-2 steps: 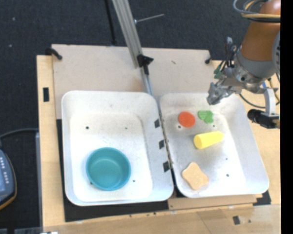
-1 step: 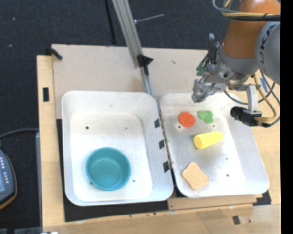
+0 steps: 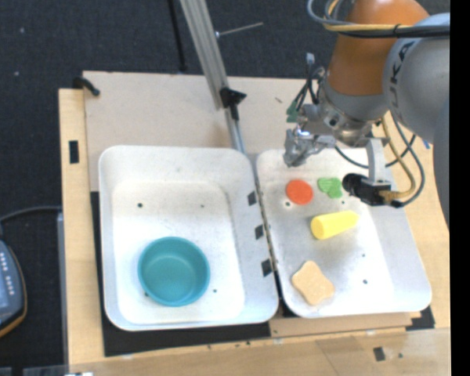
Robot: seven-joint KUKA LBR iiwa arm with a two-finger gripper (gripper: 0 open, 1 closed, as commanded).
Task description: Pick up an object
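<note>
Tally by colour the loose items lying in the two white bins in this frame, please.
Teal: 1, the bowl in the left bin
Orange-red: 1, the disc
Green: 1, the small piece
Yellow: 1, the cylinder
Tan: 1, the sponge-like block
Total: 5, four of them in the right bin

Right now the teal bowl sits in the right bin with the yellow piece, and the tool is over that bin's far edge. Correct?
Not quite. The camera view shows the teal bowl in the left bin; the yellow piece lies in the right bin, and the tool is over that bin's far edge.
</note>
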